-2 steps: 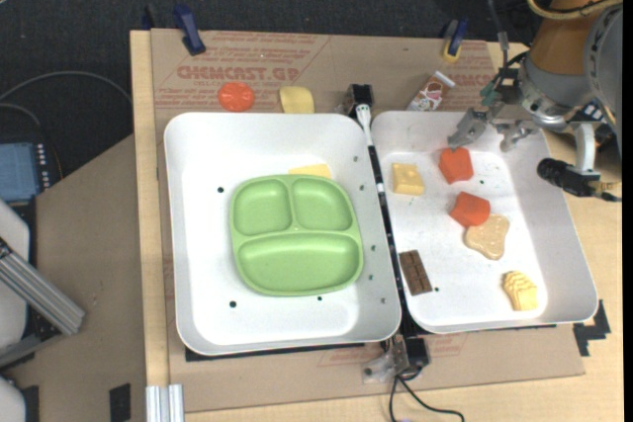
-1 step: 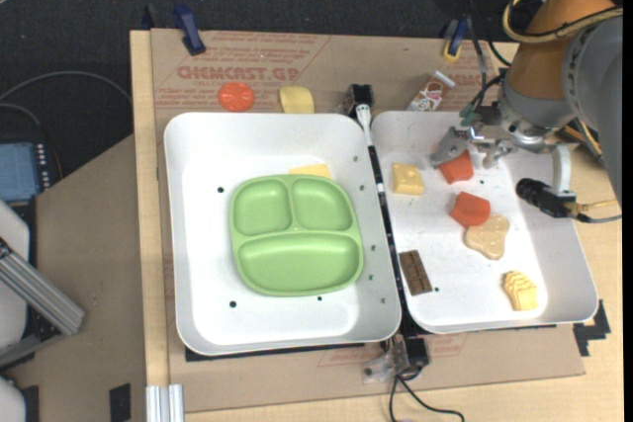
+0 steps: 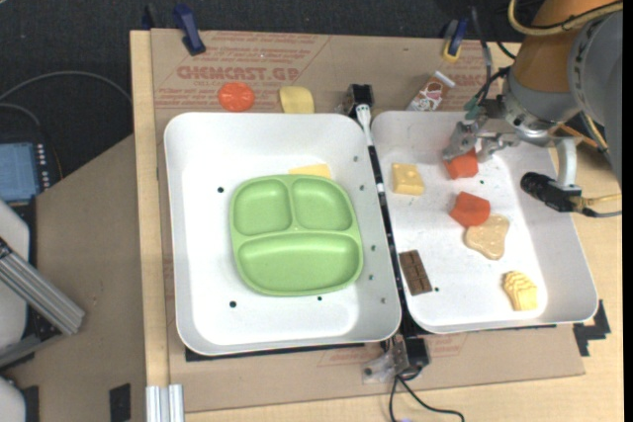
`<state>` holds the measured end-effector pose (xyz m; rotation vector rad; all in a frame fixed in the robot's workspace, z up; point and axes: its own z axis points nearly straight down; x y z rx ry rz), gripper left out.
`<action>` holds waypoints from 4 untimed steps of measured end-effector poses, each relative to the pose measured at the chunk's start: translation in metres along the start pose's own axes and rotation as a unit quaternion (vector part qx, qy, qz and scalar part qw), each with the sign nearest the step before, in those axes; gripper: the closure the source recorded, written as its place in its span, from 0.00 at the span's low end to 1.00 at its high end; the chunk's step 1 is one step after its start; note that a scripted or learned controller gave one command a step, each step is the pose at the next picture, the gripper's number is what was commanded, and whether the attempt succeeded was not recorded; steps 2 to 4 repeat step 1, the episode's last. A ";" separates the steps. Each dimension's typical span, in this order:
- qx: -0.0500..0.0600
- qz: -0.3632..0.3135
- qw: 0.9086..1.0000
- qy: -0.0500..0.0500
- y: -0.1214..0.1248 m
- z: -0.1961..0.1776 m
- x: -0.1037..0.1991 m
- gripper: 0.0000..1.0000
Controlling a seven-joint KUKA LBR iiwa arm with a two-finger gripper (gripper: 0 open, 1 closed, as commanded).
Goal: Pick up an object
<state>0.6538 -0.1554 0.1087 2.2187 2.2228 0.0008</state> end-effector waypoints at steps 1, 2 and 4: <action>0.002 -0.002 1.000 0.001 -0.045 -0.080 0.101 1.00; 0.002 -0.002 1.000 0.001 -0.045 -0.080 0.101 1.00; 0.002 -0.002 1.000 0.001 -0.045 -0.080 0.101 1.00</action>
